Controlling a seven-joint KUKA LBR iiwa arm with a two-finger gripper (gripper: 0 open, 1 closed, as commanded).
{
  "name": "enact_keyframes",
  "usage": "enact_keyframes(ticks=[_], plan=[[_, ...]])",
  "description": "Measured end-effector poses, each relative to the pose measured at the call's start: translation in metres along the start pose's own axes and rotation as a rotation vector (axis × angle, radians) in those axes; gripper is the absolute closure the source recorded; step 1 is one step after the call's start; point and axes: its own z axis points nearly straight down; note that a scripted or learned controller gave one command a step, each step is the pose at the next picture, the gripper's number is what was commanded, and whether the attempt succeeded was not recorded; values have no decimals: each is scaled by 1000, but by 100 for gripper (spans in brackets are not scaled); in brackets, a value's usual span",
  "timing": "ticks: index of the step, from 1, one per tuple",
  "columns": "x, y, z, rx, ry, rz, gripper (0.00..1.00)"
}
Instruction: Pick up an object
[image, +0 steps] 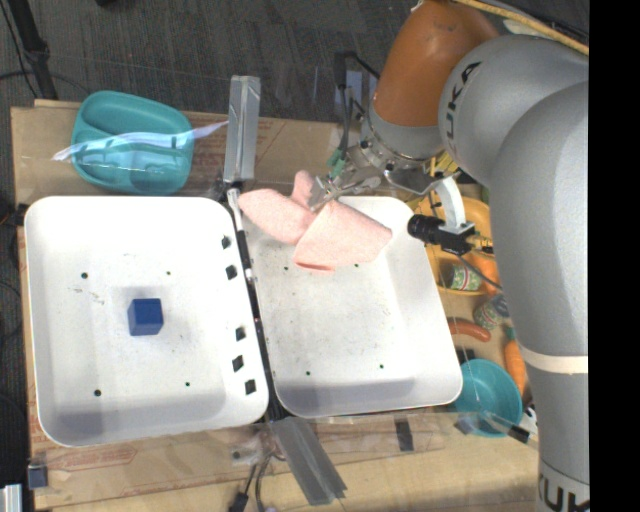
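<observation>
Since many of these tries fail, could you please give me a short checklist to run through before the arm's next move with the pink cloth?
1. Cloth in the grasp: the hand pinches the pink cloth at its upper edge, between the fingers. Ok.
2. Cloth off the bin floor: it hangs from the hand in folds over the right bin, but whether its lower edge still touches cannot be told.
3. Cloth clear of the divider: one lobe reaches toward the rim between the bins. Not ok, a snag seems possible.
4. Left bin contents: the blue cube sits apart from the cloth. Ok.
5. Grip depth: only a small pinch shows. Cannot tell if secure.
</observation>
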Motion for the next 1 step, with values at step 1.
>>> enact_keyframes(ticks=[1], plan=[[-15, -5, 26, -1, 1, -68, 100]])
